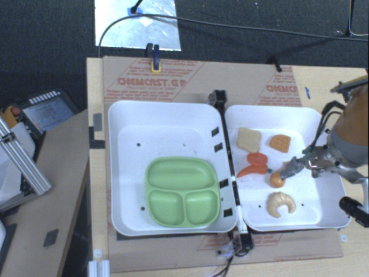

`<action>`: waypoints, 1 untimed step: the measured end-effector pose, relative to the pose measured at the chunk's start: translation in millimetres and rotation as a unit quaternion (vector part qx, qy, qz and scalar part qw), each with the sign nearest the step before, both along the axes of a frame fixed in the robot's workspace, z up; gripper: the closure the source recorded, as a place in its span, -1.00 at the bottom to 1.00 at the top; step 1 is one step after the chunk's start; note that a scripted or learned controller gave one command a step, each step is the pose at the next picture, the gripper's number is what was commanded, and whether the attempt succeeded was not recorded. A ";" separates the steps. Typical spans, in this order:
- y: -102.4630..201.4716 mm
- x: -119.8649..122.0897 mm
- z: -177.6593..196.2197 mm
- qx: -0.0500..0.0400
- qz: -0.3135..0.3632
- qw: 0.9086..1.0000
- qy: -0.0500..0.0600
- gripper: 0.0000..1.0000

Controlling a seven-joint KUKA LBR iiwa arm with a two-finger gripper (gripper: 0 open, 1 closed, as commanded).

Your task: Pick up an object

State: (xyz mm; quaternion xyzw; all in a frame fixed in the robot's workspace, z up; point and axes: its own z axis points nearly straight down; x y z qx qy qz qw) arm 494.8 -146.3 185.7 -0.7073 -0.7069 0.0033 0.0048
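Tool [290, 169] sits low in the right bin [311, 117], reaching in from the right w/ its tip pointing left and a bit down, right at the small orange ball [277, 179]. Tip looks touching or just above the ball's upper right side; whether the tool is open, closed or gripping can't be told at this res, so no claim of a hold. Ball lies just left and slightly below the tip, so the coming move prob. turns on a short drop onto it, not a sideways reach. Ball is round, no long axis, so approach angle matters little; centring matters more, since it could roll off. Crowding is on the left: red pepper-like piece [253, 164] lies just beside the ball, long axis roughly left-right, w/ the tan bread slice [249, 139] above it. Orange wedge [280, 142] sits near, up from the tool. Croissant [281, 203] lies near below the ball, apart from it. Open room is to the right and lower right of the bin floor, toward the arm. Bin divider is well apart to the left. Left bin [132, 126] holds a green tray [182, 190], not in the way.
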 end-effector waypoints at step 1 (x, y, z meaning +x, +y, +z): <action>0.3 3.2 6.0 -0.001 0.002 1.000 -0.006 -1.00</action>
